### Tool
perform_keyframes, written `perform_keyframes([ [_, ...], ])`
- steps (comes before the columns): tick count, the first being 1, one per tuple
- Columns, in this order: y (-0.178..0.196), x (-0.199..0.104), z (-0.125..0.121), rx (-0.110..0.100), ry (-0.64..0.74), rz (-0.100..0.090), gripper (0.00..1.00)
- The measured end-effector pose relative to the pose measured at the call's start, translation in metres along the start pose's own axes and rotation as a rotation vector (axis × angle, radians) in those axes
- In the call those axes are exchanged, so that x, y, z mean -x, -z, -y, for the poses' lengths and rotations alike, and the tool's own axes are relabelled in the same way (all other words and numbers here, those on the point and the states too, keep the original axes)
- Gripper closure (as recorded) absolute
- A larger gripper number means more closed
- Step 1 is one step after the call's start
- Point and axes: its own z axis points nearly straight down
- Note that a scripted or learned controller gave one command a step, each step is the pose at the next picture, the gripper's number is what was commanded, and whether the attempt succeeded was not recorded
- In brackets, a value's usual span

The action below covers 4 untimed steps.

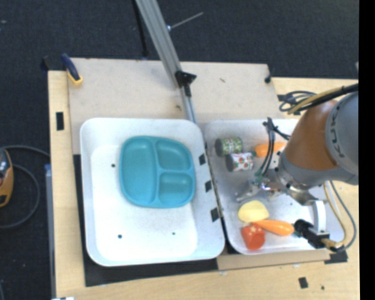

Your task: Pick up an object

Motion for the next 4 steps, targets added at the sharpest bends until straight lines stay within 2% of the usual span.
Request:
perform_keyframes([
  [1,0.012,0.003,-0.002,0.007,-0.006,0.005,1.0],
  [2,0.061,0.009,0.004,0.003,-0.001,0.002,1.0],
  [4,0.152,0.005,-0.008,0.004,0.007,0.002,1.0],
])
